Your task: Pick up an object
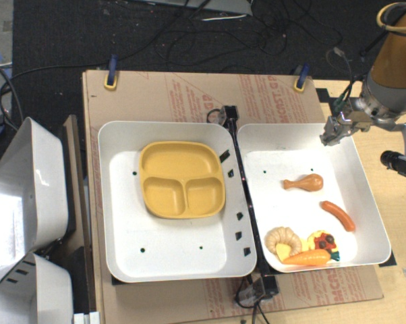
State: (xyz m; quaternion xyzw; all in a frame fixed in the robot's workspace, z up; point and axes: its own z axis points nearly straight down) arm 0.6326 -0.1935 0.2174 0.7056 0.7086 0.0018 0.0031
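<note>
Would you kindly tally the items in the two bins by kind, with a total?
Divided yellow plate: 1
Chicken drumstick: 1
Sausage: 1
Croissant: 1
Carrot: 1
Pizza slice: 1
Total: 6

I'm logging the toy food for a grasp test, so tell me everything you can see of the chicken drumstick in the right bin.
The chicken drumstick is a small toy, orange-brown and smooth like moulded plastic. It has a rounded meaty end on the view's right, tapering to a paler, narrow bone end on the left. It lies flat and roughly level on the floor of the right bin, in that bin's upper middle. Nothing touches it: the sausage lies apart below, and the claw hangs near the bin's top rim.
</note>
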